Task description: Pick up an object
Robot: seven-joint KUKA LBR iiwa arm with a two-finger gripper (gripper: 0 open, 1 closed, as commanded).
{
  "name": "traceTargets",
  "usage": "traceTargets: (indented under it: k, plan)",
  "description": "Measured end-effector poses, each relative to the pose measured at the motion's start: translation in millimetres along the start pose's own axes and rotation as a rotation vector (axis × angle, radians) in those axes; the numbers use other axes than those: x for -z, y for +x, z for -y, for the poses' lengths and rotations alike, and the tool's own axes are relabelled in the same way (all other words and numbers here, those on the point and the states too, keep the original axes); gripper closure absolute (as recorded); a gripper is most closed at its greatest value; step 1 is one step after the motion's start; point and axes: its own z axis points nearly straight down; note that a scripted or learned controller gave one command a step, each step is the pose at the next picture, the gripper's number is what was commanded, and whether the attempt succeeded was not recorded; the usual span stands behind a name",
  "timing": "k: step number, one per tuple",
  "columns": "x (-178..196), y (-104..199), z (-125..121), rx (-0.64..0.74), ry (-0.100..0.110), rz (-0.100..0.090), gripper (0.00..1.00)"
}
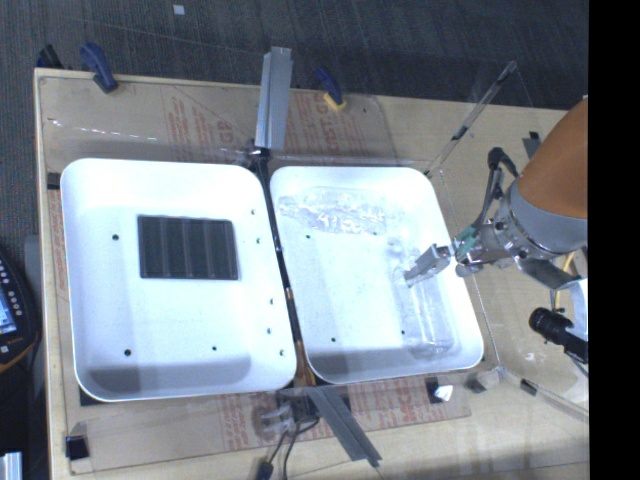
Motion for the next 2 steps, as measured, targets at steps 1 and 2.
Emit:
traceTargets:
  k: [1,2]
  plan:
    - [1.4,-0.6,-1.7,-0.011,-0.001,0.001,0.0]
    - [1.4,-0.4,-1.2,-0.007,0.0,0.0,0.0]
